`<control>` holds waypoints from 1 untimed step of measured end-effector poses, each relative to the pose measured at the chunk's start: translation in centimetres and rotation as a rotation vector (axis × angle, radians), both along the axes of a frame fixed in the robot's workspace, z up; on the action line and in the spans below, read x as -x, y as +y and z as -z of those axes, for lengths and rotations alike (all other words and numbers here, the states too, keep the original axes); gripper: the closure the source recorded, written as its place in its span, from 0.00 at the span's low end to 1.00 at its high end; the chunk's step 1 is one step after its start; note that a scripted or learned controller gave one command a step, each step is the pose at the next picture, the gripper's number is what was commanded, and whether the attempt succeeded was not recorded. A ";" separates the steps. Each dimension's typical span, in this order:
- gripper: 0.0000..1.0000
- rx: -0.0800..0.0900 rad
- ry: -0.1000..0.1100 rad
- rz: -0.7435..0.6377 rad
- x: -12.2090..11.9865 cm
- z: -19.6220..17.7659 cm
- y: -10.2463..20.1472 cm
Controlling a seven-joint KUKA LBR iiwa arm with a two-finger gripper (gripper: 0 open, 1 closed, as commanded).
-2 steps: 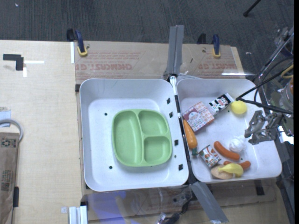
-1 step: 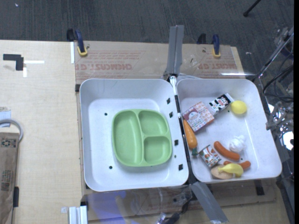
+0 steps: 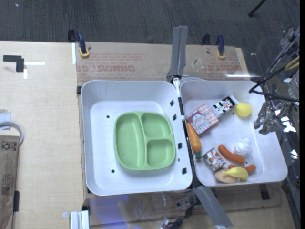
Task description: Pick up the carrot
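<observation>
We see the carrot (image 3: 193, 137) lying lengthwise against the left wall of the right bin (image 3: 271, 178), its long axis running roughly top to bottom. The gripper (image 3: 269, 120) hangs over that bin's right edge, holding nothing, well apart.

Orange carrot (image 3: 193, 137), green divided plate (image 3: 144, 140), yellow lemon (image 3: 243, 109), black-and-white patterned carton (image 3: 224, 105), white bins (image 3: 95, 142)

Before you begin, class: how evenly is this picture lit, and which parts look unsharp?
Camera view: soft, even light, faint shadows under the green divided plate; the carrot by the right bin's left wall reads clearly; the gripper at the right looks cluttered and indistinct; a bluish glare sits below the left bin.
</observation>
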State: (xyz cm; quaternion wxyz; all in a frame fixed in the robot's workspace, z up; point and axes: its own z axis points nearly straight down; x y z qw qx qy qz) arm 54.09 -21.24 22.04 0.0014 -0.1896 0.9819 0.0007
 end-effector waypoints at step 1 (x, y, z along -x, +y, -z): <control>1.00 0.002 -0.003 0.028 1.6 -11.9 2.7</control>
